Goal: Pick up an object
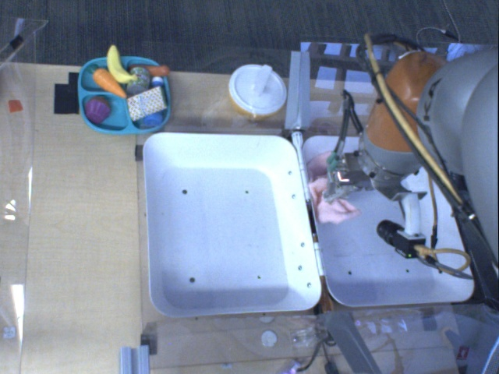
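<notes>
Pink cloth (pixel 331 197): crumpled, in right bin (pixel 390 283), upper-left corner, near divider.
End effector (pixel 341 176): directly over cloth; finger state can't tell.
Left bin (pixel 226 224): beside right bin on worktop (pixel 70 232).
Toy food tray (pixel 123 93): worktop, far-left.

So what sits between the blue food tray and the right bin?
In the camera view, the left bin and a white lidded cup lie between the blue food tray and the right bin.

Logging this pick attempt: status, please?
Gripper low in right bin, over pink cloth. Cloth lies against bin's left wall; grasp not confirmed. Left bin alongside; nothing blocking.
</notes>
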{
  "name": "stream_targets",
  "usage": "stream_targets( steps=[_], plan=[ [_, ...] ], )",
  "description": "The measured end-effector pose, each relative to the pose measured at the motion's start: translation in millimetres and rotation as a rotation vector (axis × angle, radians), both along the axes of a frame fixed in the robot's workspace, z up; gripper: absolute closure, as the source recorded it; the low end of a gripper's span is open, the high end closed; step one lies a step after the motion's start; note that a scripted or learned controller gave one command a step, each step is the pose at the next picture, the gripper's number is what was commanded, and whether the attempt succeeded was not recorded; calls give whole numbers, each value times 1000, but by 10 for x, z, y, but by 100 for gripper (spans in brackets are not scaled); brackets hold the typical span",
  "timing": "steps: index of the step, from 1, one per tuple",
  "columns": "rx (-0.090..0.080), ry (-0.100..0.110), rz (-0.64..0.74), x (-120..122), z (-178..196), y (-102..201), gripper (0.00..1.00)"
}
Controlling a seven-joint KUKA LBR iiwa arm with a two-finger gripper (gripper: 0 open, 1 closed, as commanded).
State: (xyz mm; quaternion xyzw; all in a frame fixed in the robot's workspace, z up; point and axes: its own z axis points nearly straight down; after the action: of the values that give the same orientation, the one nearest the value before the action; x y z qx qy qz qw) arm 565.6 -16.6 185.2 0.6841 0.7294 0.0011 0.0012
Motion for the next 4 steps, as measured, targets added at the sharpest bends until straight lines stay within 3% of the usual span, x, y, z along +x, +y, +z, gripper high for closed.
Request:
stream_targets(
  steps=[1,2,3,4],
  plan=[
    [0,0,1,0,0,0,0],
    [0,3,-211,73,-609,-748,0],
    [-1,-10,-125,588,-949,-1097,0],
    [0,-2,-289,889,-468,-693,0]
  ],
)
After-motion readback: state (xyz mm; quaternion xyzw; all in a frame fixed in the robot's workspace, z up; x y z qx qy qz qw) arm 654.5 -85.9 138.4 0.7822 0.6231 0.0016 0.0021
